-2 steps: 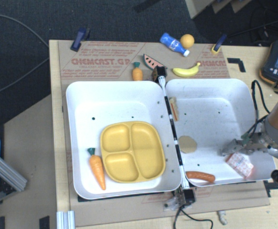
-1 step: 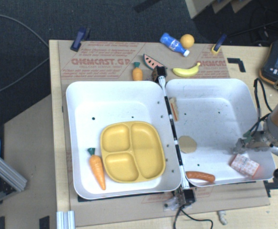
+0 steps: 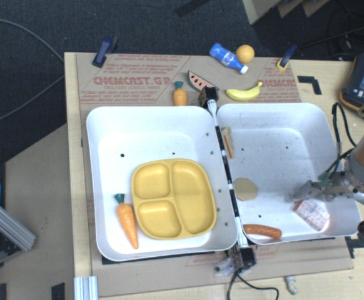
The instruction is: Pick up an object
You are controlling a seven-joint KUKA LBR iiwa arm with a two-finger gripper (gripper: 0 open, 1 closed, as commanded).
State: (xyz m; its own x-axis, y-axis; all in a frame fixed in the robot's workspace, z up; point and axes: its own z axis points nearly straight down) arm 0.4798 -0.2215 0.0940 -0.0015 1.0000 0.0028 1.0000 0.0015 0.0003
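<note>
Gripper sits low over the right white bin, at lower right of frame, arm entering from the right edge. Directly below and slightly right of it lies a small flat packet with red-and-white print, close against the bin's lower right wall; this looks the likeliest target. Packet's long axis runs diagonally, upper left to lower right. Gripper tip appears just above the packet's upper edge, near or touching; contact cannot be confirmed. How far the gripper is open cannot be told, and nothing is seen held. Other candidates in the same bin: a round tan disc near the divider and an orange sausage-shaped piece at the bottom rim, both well left of the gripper. Wrist is cut off at frame edge.
</note>
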